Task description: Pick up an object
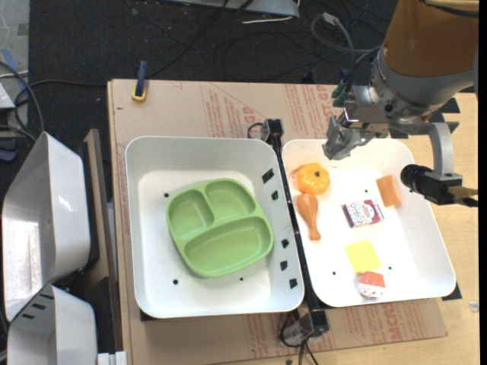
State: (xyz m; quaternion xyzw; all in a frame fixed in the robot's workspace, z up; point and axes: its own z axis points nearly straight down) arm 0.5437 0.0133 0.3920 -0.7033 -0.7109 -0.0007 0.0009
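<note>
Nearest the camera, 1 small red-and-white toy packet (371,284) lies at the front of the right white bin (437,238). Behind it: 1 flat yellow square block (363,255), 1 purple-edged printed carton (362,214), 1 orange rectangular block (389,191), 1 tan plastic drumstick (309,214), 1 orange plastic pumpkin (313,179). All appear light, rigid, likely slippery; the drumstick's narrow shank suits a pinch. Left white bin (141,226): 1 green divided plastic plate (219,226). End effector (339,144) hovers above the pumpkin; finger state cannot be determined.
</note>
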